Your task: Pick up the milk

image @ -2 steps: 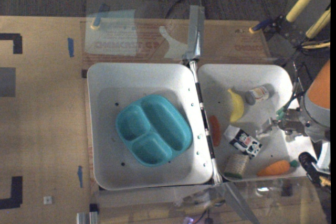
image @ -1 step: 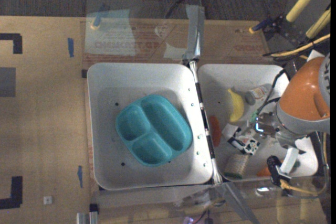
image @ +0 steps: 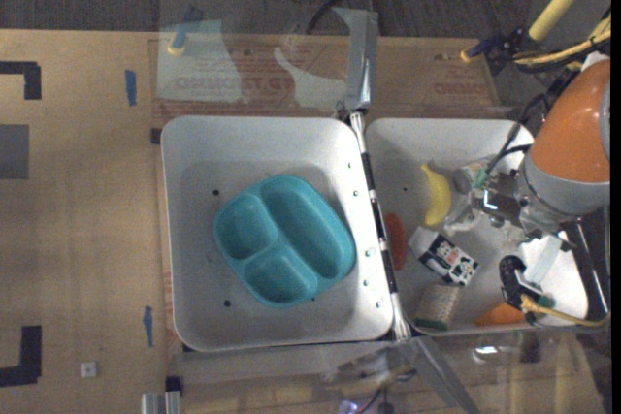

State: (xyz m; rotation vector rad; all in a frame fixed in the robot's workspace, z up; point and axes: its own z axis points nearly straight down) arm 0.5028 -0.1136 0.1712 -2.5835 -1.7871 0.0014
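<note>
Hovering in the right bin (image: 408,141), my gripper (image: 488,202) sits beside the banana (image: 437,194), above the milk (image: 448,258); finger spread unclear.

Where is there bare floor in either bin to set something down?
Left bin: bare floor all around the teal plate, widest along the back wall. Right bin: crowded by banana, milk carton, arm; bare only at its back-left corner.

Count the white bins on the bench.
2. One white bin on the left holds a teal divided plate; the other white bin on the right holds the milk carton.
</note>
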